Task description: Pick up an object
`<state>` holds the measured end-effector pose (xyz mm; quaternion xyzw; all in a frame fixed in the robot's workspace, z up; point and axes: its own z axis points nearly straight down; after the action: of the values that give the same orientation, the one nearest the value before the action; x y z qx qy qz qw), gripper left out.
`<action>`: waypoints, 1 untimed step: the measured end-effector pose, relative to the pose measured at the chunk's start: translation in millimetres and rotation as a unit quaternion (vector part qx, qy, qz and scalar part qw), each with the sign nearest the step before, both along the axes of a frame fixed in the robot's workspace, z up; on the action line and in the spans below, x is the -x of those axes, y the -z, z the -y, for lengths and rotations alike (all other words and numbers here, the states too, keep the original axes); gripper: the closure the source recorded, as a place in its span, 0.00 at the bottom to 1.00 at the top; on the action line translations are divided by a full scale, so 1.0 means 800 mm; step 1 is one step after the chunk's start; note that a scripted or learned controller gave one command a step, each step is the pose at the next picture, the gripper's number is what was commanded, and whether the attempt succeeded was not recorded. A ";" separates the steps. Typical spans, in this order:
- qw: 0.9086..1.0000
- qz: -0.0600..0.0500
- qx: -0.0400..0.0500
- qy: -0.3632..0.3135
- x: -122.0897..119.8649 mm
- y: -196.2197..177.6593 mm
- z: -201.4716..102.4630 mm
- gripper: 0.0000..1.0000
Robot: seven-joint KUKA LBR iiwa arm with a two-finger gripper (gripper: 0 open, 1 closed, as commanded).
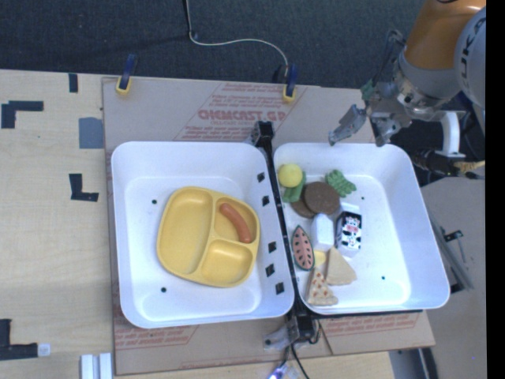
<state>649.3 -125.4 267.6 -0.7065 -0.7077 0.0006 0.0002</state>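
Arm (446, 30) cut off by top edge above the gripper (363, 129) (wrist upward); cable (207, 34) too, far left.

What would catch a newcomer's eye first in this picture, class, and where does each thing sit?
First, the yellow divided plate in the left bin, with a sausage lying in one of its compartments. Next, the huddle of toy food in the right bin, among them a watermelon slice and a pizza slice. Last, the gripper hanging open above that bin's far rim.

Light wooden bench (47, 235) with black tape marks (79, 188); brown cardboard sheet (237, 113), printed red, held by two yellow-blue clamps (124, 80); dark blue carpet (95, 22) behind; white cable (229, 42).
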 end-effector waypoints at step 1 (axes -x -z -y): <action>1.000 -0.004 -0.001 0.002 0.057 0.126 0.055 0.00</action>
<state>604.0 -169.6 166.6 -0.7080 -0.7062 0.0029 0.0035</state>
